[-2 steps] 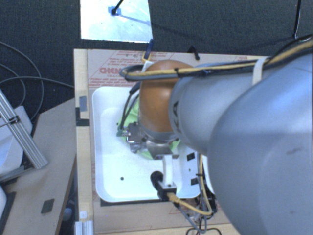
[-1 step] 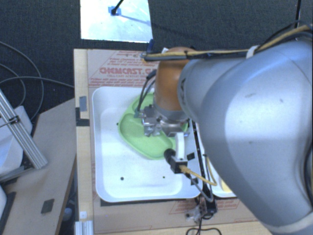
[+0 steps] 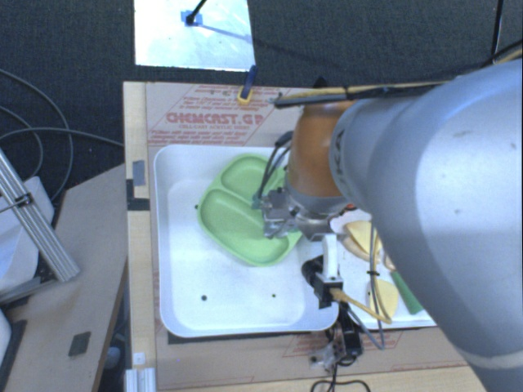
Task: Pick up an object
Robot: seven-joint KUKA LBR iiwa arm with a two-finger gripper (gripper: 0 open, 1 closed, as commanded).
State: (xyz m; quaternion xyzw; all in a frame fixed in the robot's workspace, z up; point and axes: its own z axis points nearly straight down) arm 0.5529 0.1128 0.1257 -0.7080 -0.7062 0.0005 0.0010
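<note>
while the gripper [image 3: 278, 219] is hovering over the edge of the green plate [image 3: 233, 211], i am judging it mid-approach; i cannot tell how the jaws stand; next is calling for a squared descent.

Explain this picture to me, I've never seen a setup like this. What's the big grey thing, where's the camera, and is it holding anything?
The big grey shape is a robot arm with an orange band above its wrist, reaching in from the right. One fixed camera looks down at a slant from above the bench. Two shallow white bins sit side by side. The left bin holds a green divided plate. The arm hides most of the right bin, where pale yellow pieces and a green stick peek out. The gripper hangs over the plate's right edge. From this angle I cannot tell whether it holds anything.
</note>
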